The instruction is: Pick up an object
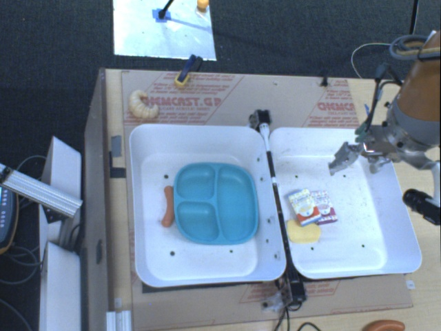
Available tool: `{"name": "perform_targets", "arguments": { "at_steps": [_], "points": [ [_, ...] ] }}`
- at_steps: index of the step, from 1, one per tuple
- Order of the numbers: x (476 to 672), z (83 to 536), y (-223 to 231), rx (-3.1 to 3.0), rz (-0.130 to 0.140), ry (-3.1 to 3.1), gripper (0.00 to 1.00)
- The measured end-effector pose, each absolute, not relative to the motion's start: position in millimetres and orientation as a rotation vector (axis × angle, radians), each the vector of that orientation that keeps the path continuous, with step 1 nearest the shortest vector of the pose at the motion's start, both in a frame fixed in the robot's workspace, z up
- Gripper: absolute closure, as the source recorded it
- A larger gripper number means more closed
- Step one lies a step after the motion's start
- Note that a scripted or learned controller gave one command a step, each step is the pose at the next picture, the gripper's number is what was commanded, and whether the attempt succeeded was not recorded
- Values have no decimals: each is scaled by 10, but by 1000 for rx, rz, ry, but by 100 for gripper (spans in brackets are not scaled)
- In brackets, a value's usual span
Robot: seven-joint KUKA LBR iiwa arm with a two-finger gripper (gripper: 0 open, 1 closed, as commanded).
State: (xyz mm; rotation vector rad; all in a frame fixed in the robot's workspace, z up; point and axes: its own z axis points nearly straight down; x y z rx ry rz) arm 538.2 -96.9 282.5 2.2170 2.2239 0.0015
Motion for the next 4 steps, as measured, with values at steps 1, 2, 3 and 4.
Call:
{"name": "perform_targets", "arguments": {
  "at_steps": [1,2,3,4],
  "points": [
    [5327,1183,-880,2223,-3,2225,0],
    [5387,917,-992,2215,15,2222,0],
    [5397,1008,-1011,2207,16,2214,100],
    [5363,2609,-424,2214,6,2223,100]
  ]
}}
